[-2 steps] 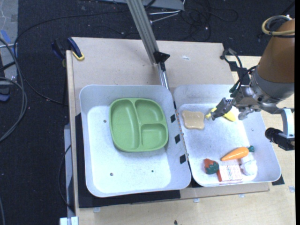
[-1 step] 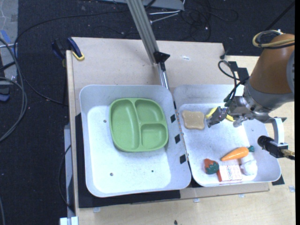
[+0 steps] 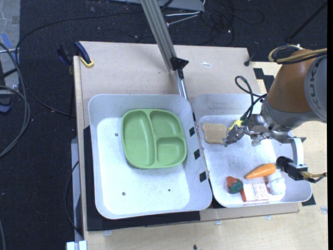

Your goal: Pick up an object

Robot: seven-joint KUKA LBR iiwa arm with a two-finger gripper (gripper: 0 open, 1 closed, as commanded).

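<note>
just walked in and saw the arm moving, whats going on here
The arm reaches into the right bin from the right, its end effector low beside a tan slice of bread. Nothing is seen in its grip. A carrot, a red and green toy, a small box and a white item lie near that bin's front. The left bin holds a green divided plate.

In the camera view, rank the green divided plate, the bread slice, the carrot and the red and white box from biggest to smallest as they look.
1. green divided plate
2. bread slice
3. carrot and red and white box: they look about alike, so I won't rank them.
</note>
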